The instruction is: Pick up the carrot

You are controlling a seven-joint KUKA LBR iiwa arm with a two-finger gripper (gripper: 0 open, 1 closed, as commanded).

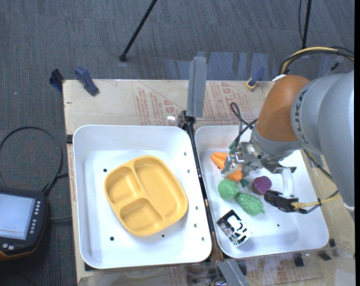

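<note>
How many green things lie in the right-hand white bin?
2. A smooth, round light-green vegetable lies near the bin's left wall, below the orange carrot. A darker, bumpy green vegetable lies to its right, below the purple vegetable. The arm may hide more.

The two bins [90, 159] are seen to be of smooth, slightly glossy white plastic, and the yellow divided plate [145, 194] in the left one is of matt plastic. The carrot [220, 159] and the green [228, 188] and purple [261, 185] toy vegetables are smooth plastic, one green piece [250, 203] being bumpy. The bench top [144, 103] is bare board, and the arm [323, 118] is finished in smooth grey and glossy orange.
</note>
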